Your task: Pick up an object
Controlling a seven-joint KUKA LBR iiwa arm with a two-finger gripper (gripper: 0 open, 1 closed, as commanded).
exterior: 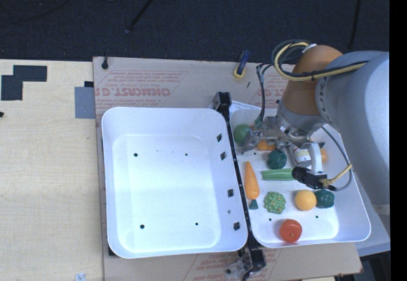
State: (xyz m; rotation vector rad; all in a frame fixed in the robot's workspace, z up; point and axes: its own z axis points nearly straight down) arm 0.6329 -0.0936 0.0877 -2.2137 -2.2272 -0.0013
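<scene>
**Toy carrot and other toy foods: pick not yet made**

The toy carrot (252,180) lies lengthwise in the right bin (356,230), close to the wall shared with the left bin (165,178). It is one of several candidates for the pick, since the task names no particular object.

**Progress.** The arm (356,95) reaches in from the right, and its wrist hangs low over the upper part of the right bin. The claw (270,137) sits among the items at that end, near a dark green piece (276,159) and a green item (241,133) at the bin's top corner. Whether the claw is open or closed cannot be told here (wrist hardware and cables cover that zone). No object is seen lifted clear of the bin floor. Judged from this, the approach is made; the grasp and the lift remain to be done.

**Inventory, right bin (as far as can be told):**
- one toy carrot
- one toy tomato (290,230), red, near the bottom edge
- one toy orange (305,199)
- one toy broccoli (274,201), light green and knobbly
- one flat green strip (278,175), possibly a bean pod
- one dark green piece beside the orange (325,198)
- further small items partly hidden beneath the wrist, not countable

**Bins.** Two white bins rest side by side on the table (44,178).
</scene>
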